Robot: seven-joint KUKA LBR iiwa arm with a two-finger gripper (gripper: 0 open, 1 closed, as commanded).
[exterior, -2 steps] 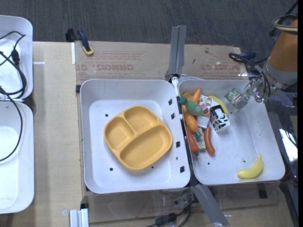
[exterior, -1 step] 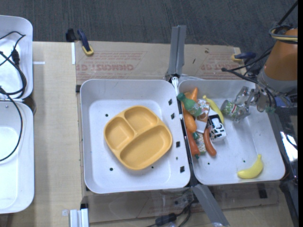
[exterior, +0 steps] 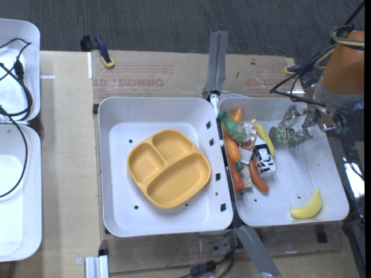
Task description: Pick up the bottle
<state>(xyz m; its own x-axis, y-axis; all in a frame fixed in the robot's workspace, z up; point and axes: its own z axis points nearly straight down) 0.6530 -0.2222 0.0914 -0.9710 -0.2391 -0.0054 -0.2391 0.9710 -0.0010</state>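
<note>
Two white bins sit on my bench. Over the right bin, I see the tool clamped on a small green-labelled bottle, near the bin's far right corner.

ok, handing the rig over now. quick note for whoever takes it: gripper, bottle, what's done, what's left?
Gripper: over the upper right of the right bin, at a small greenish object; too blurred to tell if it is gripped.
Bottle: green, lying in the pile along the right bin's left wall, among carrots and a yellow banana. Apart from the gripper.
Elsewhere: a second banana near the bin's lower right corner; yellow divided plate in the left bin.
Done: nothing visible.
Left: reach the bottle, grasp, lift.
</note>
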